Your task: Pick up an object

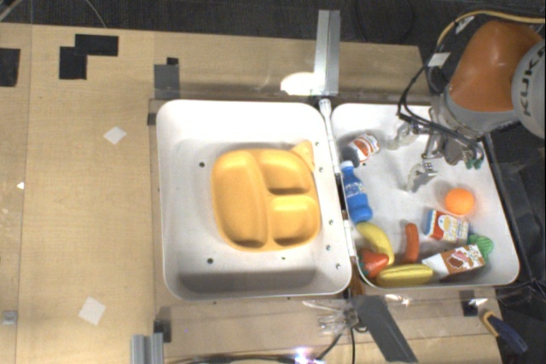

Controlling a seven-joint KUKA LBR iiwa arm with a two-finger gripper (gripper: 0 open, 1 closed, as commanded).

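Note:
My gripper (424, 169) hangs over the upper middle of the right bin (508, 268), open, with nothing between its fingers. Under and around it lie small toys: a red and white can (365, 147) to its left, a blue bottle (354, 193) along the bin's left wall, and an orange ball (461, 200) to its lower right. Closer to the front are an orange juice carton (445, 226), a red sausage (412, 241), a banana (375, 239) and a second yellow banana (405, 273). The gripper touches none of them.
The left bin (183, 268) holds a yellow divided tray (260, 196). A brown carton (465, 260) and a green item (482, 245) sit in the right bin's front right corner, a red item (373, 262) at its front left. A metal post (328, 55) stands behind the bins.

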